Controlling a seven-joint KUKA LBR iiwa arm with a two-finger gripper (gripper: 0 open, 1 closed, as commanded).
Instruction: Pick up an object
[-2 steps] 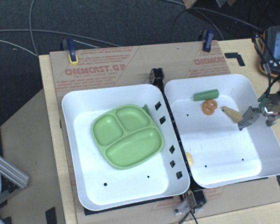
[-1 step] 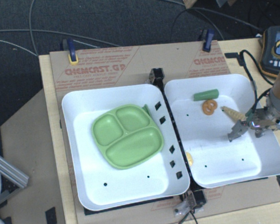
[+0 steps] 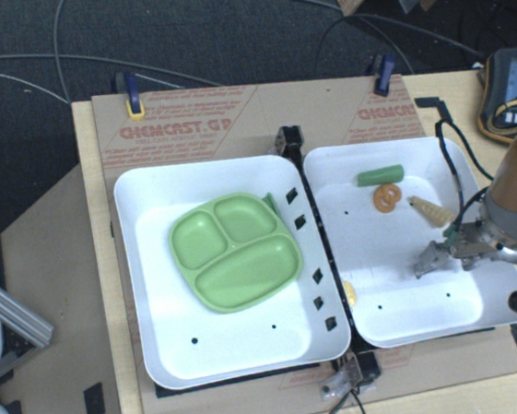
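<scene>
Both bins are plain white: the left bin (image 3: 144,261) holds a light green divided plate (image 3: 236,250), and the right bin (image 3: 392,321) holds a darker green stick (image 3: 380,175), an orange-tan ring (image 3: 387,198) and a pale tan cone (image 3: 431,210). The table (image 3: 220,113) is brown cardboard with red lettering, and two blue clips (image 3: 133,92) sit along its far edge. The hand (image 3: 429,261) is grey metal.

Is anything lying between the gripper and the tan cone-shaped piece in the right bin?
Nothing visible does. The gripper sits low over the right white bin, and only bare bin floor separates it from the tan cone-shaped piece just beyond.
</scene>
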